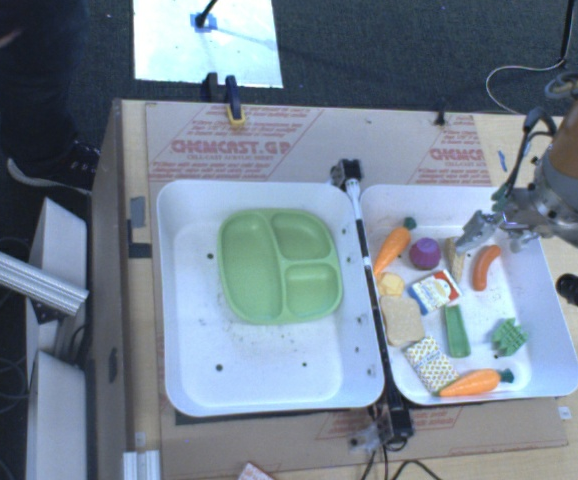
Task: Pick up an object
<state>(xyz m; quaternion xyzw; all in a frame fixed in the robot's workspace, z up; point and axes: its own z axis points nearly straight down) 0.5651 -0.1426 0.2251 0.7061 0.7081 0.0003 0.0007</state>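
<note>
The gripper (479, 230) hangs over the right bin (559, 358), and I cannot tell its state. A sausage (485, 266) lies just below it (nearly touching). A plum (425, 253) sits to its left, a carrot (393, 249) farther left, and the cucumber (456, 330) lies well below.

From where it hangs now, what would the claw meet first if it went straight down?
Probably the orange sausage-shaped toy, just below the claw in the right bin; height is unclear, so it might meet the bin floor beside it.
</note>
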